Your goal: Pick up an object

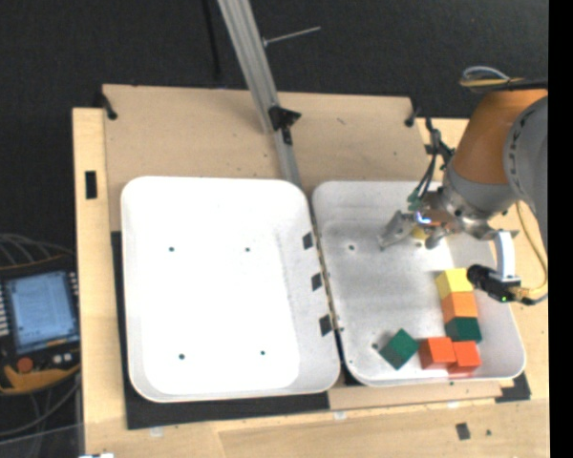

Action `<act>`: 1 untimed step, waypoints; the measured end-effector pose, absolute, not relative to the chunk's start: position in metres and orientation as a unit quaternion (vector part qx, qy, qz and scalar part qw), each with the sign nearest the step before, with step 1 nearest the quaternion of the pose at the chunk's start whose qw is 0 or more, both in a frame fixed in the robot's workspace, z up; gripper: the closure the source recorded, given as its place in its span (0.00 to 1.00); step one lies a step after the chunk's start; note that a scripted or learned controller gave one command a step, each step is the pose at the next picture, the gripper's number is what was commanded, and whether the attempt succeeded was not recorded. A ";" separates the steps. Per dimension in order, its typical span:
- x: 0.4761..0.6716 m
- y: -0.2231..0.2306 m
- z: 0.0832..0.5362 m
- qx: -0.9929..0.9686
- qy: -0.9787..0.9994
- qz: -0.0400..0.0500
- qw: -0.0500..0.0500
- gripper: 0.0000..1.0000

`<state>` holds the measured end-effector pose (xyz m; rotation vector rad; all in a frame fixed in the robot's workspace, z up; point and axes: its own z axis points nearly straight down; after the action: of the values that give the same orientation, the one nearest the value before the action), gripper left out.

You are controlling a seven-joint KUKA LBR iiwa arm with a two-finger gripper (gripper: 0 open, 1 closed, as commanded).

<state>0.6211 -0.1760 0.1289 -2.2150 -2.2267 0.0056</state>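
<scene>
White right bin (pixel 363 284) holding coloured blocks (pixel 456 327), left bin (pixel 215 284) bare, jaws' state unclear

Tan wooden bench (pixel 201 132), set against dark floor. Two shallow white bins are seated on it side by side, edges touching: left bin (pixel 143 284), right bin (pixel 363 284). A black mat (pixel 134 410) is seen under the left bin's lower edge.
</scene>
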 end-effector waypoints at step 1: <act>0.621 -0.177 0.096 -0.706 -0.708 0.001 -0.001 0.00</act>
<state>0.6214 -0.1773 0.0961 -2.2210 -2.2250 0.0033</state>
